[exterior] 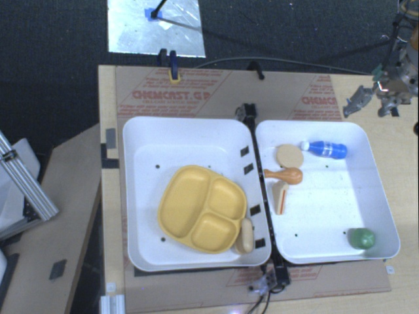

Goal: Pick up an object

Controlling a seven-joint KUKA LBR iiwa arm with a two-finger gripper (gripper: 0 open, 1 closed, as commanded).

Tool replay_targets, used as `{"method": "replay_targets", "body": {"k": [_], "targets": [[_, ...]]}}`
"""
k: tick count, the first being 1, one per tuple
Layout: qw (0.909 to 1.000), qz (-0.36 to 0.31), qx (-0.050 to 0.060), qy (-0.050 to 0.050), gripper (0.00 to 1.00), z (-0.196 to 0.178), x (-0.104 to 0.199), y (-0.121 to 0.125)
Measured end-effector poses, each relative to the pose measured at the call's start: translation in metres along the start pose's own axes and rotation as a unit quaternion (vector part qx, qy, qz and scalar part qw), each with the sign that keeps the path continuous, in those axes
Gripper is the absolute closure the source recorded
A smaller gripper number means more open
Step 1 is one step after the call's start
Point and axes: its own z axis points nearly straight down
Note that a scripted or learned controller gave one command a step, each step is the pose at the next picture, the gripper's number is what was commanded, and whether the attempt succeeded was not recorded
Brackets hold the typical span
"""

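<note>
You have the arm's tool (376, 100) up at the far right, above the worktop (111, 175) and just beyond the back right corner of the right bin (383, 205). Its two fingers stand spread apart with nothing between them, so it is open and carries no object.

Take the right bin as your landmark. Inside it, a blue bottle (325, 149) lies on its side near the back wall. Just beside the bottle, toward the divider, rests a round tan disc (289, 156). In front of the disc lies an orange-brown spoon-like piece (285, 174), its handle pointing at the left wall, and in front of that a pale stick with an orange stripe (279, 197). A green ball (361, 238) sits in the front right corner, well apart from the others.

Touching the right bin along its left wall is the left bin (141, 169). It holds a yellow compartment tray (203, 208), and a small beige piece (245, 235) lies against the tray's corner nearest the right bin.

A clear sheet (156, 18) lies on the dark floor behind the worktop.
</note>
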Motion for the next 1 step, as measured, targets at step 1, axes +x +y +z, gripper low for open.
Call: {"method": "replay_targets", "body": {"k": [1], "targets": [[1.0000, 0.001, 0.002, 0.000, 0.00, 0.0569, 0.0028, -0.0086]]}}
